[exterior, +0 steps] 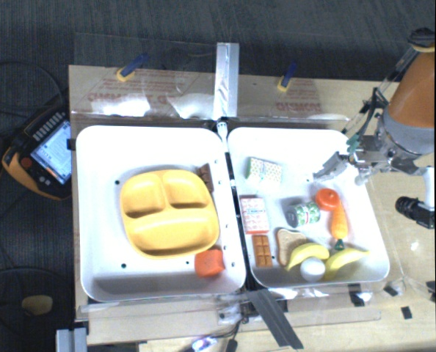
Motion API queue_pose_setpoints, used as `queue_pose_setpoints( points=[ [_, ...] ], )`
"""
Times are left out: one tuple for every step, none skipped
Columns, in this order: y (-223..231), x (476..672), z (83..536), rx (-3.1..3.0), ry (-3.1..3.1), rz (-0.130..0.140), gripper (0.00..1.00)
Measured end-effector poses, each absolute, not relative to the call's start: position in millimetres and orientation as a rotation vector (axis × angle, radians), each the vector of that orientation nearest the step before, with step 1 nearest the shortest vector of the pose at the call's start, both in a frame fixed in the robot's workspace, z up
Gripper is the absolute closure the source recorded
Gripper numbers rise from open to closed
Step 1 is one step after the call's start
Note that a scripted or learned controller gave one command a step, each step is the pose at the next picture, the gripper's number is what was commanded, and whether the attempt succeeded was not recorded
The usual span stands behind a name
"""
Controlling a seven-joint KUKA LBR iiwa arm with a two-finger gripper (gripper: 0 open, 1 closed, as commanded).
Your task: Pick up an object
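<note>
My gripper (329, 169) hangs over the upper right part of the right bin (306, 139), just above a red tomato (327, 198). It holds nothing that I can see. Below the tomato lies an orange carrot (339, 223), and to their left a green can (304, 214). A green-patterned white box (265, 169) sits to the left of the gripper, apart from it. Along the bin's front lie two bananas (307, 253), a white egg (313, 268) and a bread slice (288, 238).
A red and white box (253, 213) and a brown waffle bar (260, 249) lie by the right bin's left wall. The left bin (100, 196) holds a yellow divided plate (170, 210), an orange-red block (210, 262) and a small brown item (205, 174).
</note>
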State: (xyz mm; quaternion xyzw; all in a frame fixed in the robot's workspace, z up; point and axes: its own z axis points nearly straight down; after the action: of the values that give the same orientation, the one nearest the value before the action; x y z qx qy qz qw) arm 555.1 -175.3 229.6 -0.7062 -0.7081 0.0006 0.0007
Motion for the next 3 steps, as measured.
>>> queue_pose_setpoints(
  points=[
    [-196,555.3,121,-2.583,-1.787,0.004,0.00],
    [-195,555.2,128,-2.578,-1.787,0.006,1.00],
    [-141,484.1,251,-2.429,-1.988,0.004,1.00]
  ],
)
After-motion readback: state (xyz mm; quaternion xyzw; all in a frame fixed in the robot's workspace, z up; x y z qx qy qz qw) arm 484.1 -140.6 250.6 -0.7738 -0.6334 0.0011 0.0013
